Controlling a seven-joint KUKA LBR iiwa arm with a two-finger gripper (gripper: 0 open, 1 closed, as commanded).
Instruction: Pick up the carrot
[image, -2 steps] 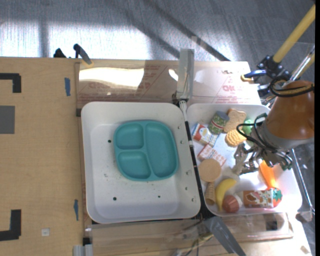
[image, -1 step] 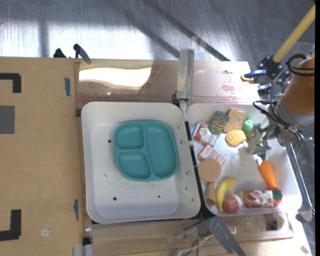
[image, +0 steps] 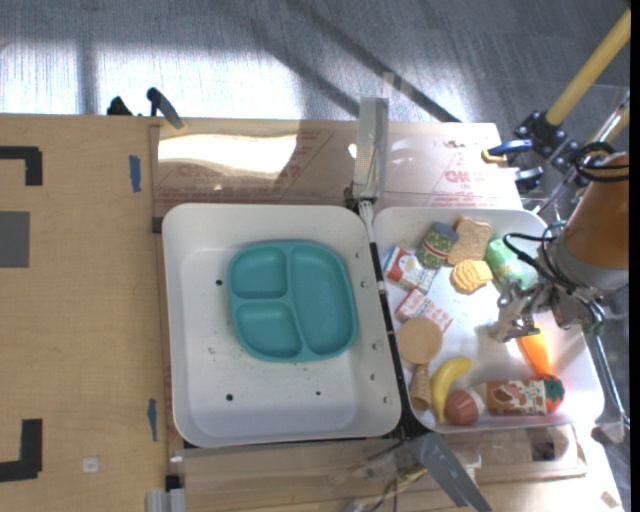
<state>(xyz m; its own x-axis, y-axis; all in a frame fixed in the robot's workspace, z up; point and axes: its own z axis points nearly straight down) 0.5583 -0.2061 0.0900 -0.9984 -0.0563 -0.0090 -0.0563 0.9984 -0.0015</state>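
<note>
The orange carrot (image: 538, 352) lies near the right wall of the right bin (image: 590, 395), pointing toward the front. My gripper (image: 514, 322) hangs low over that bin, just up and left of the carrot's top end and close to touching it. The arm with its orange band (image: 603, 222) reaches in from the right. I cannot make out whether anything is held.
The right bin also holds a banana (image: 450, 380), a red fruit (image: 462, 407), a juice carton (image: 515, 397), an ice cream cone (image: 420, 347), small boxes (image: 405, 268), crackers (image: 470, 276) and a green item (image: 505, 262). A teal divided plate (image: 293, 300) sits in the left bin (image: 190, 330).
</note>
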